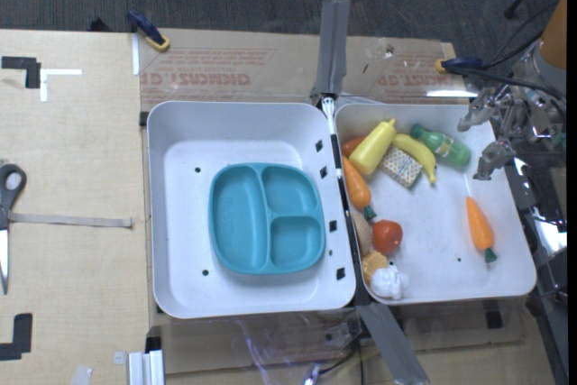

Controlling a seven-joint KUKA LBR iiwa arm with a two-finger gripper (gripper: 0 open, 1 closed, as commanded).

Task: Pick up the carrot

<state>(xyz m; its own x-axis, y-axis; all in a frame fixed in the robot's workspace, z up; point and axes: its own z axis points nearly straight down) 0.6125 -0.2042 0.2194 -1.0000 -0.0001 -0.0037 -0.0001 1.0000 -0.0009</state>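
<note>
An orange carrot with a green stem end lies in the right part of the right bin, pointing toward the front. A second orange carrot-like piece lies along that bin's left wall. My gripper hovers at the bin's right rear, just behind the right-hand carrot and apart from it. Its fingers stand open with nothing between them.
The right bin also holds a yellow bottle, a banana, a green bottle, a tan block, a red tomato and a white object. A teal divided plate sits in the left bin.
</note>
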